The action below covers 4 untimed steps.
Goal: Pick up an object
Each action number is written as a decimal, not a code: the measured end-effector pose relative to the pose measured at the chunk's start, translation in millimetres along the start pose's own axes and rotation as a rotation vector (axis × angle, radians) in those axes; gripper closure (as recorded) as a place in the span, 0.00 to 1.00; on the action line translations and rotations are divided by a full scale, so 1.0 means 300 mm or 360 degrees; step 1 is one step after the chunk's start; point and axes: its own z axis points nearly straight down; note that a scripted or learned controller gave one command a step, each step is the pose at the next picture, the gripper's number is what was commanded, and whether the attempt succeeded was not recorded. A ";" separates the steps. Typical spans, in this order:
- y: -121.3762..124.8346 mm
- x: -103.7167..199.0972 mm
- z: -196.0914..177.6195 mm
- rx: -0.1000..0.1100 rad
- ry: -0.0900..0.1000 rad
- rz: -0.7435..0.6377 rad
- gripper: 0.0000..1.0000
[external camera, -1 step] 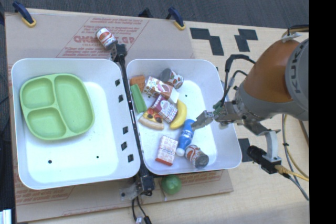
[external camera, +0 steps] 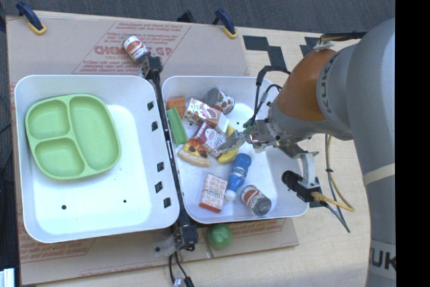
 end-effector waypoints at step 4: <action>0.239 0.054 -0.371 0.0013 -0.0005 0.0001 1.00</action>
